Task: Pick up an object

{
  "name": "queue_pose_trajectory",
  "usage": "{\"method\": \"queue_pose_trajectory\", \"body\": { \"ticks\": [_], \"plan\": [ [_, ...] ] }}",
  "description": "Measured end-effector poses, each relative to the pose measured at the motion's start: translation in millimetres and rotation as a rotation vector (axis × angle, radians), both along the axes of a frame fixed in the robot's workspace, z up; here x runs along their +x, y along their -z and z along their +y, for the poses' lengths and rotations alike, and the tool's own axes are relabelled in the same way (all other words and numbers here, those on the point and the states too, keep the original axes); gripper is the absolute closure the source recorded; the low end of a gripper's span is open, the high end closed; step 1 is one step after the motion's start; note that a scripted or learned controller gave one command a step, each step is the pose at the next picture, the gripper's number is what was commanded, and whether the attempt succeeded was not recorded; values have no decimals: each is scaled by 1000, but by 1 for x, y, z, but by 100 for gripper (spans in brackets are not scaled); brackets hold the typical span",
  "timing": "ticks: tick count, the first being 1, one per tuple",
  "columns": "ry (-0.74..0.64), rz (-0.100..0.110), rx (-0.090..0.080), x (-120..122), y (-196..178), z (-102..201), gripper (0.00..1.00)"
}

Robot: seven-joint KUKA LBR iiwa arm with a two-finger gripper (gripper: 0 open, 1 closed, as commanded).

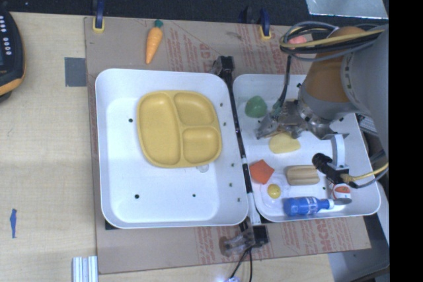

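We see the worktop (pixel 46 162) carrying two shallow white bins side by side. The left bin (pixel 119 201) holds a yellow divided plate (pixel 178 127) lying flat near its centre. The right bin (pixel 370 198) holds the loose objects: a green lump (pixel 256 105) at its upper left, a pale yellow piece (pixel 285 144) near the middle, an orange-red block (pixel 262 171) at the left wall, a tan block (pixel 302 175) just beside it to the right, a small yellow round piece (pixel 273 192) below, and a blue bottle (pixel 305 206) lying on its side along the lower wall. The arm (pixel 344 79) reaches over the right bin, and its end effector (pixel 281 123) sits low between the green lump and the pale yellow piece, just above the latter. We cannot tell whether it is apart or together, nor whether it touches either object. An orange toy carrot (pixel 153 41) lies on the cardboard (pixel 198 43) above the left bin.
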State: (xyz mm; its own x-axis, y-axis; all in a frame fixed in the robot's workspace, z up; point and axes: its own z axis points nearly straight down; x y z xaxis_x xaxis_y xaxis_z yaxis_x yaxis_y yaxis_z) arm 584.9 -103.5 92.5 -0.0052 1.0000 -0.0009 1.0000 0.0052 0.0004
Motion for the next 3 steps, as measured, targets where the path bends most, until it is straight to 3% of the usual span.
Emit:
{"method": "queue_pose_trajectory", "body": {
  "ticks": [1,2,3],
  "plan": [
    [-1,-1,0,35,0,11,0],
    [-5,31,9,68,1,11,0],
    [-3,28,10,68,1,8,0]
  ]
}}
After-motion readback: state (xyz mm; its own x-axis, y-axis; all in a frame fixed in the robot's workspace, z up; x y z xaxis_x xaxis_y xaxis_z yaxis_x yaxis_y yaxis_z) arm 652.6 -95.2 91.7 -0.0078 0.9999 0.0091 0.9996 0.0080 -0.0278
